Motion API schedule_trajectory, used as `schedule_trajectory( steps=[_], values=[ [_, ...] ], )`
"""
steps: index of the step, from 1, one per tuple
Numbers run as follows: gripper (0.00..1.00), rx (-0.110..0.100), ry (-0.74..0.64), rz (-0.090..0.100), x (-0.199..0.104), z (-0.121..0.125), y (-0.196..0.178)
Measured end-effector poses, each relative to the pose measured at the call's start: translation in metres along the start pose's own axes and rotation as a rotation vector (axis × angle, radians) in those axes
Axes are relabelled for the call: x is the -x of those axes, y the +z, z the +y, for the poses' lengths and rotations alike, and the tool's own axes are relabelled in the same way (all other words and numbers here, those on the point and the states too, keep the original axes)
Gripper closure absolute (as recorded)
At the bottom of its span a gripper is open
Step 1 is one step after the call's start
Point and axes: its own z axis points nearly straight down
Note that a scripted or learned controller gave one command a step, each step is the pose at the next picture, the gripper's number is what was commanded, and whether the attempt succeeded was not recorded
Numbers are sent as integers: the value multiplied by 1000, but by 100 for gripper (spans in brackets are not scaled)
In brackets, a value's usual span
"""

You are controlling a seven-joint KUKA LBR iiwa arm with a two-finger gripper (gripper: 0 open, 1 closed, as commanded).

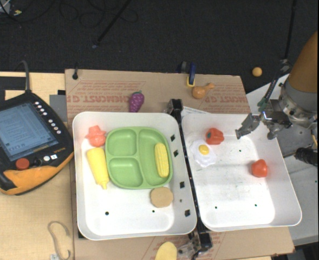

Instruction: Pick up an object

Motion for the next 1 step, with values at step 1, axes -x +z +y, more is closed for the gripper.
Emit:
schedule_trajectory(
  steps=[1],
  values=[
    [0,12,-2,-2,0,2,-7]
  ],
)
